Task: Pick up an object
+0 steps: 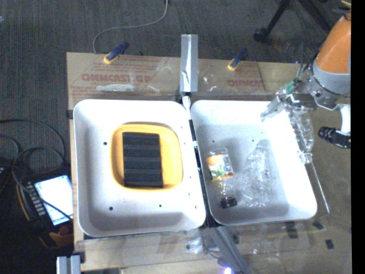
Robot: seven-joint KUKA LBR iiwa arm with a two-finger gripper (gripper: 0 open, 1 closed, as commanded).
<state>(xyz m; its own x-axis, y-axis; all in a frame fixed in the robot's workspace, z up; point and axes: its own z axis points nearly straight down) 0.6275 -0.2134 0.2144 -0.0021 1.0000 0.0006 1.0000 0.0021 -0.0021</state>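
Bins side by side on a bench, arm at the right edge.

Left bin (91, 153) holds a yellow tray (118, 153) with a black ribbed block (141, 160) lying flat in it, near the bin's middle. Right bin (296, 198) holds a small bottle (220, 167) with an orange-and-green label, lying near the bin's left wall, its dark cap (228, 201) towards the front edge. Just right of it, touching or nearly so, lies a crumpled clear plastic bottle (258, 176). Above the bin's right rear corner hangs the gripper (291, 104), under the arm's orange band (335, 50), well apart from both bottles; whether its jaws are released or clenched I cannot tell, and nothing is seen between them.
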